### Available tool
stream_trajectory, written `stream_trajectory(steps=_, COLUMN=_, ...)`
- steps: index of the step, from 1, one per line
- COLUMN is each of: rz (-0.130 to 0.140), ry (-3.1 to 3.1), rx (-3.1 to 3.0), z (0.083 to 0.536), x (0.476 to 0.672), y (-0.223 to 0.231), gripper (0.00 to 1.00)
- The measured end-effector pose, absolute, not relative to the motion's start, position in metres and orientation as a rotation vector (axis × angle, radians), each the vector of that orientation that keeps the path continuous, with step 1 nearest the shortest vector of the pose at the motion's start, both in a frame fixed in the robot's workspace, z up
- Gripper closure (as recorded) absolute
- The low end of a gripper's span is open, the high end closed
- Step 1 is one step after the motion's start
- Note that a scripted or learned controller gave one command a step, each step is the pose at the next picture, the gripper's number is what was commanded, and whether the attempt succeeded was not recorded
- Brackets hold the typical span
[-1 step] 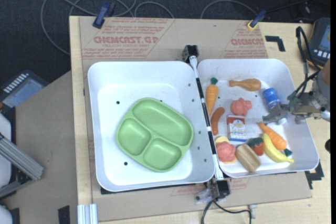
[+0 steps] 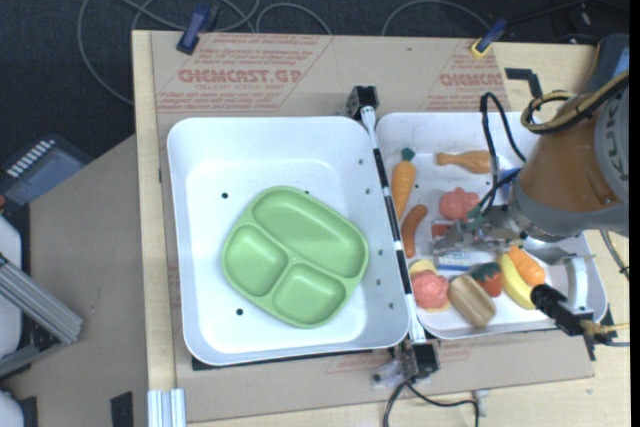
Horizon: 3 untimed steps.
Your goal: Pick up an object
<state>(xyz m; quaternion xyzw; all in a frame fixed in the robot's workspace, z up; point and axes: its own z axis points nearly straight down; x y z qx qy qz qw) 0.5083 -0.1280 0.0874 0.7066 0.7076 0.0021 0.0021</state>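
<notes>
Grey arm (image 2: 565,180) bends low, claw (image 2: 462,237) over toy food.

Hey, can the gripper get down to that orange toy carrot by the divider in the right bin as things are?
Probably yes: the orange toy carrot lies uncovered near the right white bin's left wall, and the gripper hovers close by.

Even overhead brightness; soft shadows; mild white glare; slight overall softness

A plain light-green divided plate (image 2: 294,257) lies in the white left bin (image 2: 200,155); an orange carrot (image 2: 402,183), green-topped, in the right.
</notes>
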Motion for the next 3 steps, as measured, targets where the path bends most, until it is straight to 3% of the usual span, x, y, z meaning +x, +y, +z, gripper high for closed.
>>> stream_trajectory(steps=1, rz=0.001, ry=2.221, rx=2.22, z=0.085, x=0.555, y=-0.098, gripper=0.0)
stream_trajectory(steps=2, rz=0.001, ry=2.221, rx=2.219, z=0.085, x=0.599, y=-0.108, gripper=0.0)
stream_trajectory(steps=3, rz=0.002, ry=2.22, rx=2.217, z=0.095, x=0.599, y=-0.108, gripper=1.0)
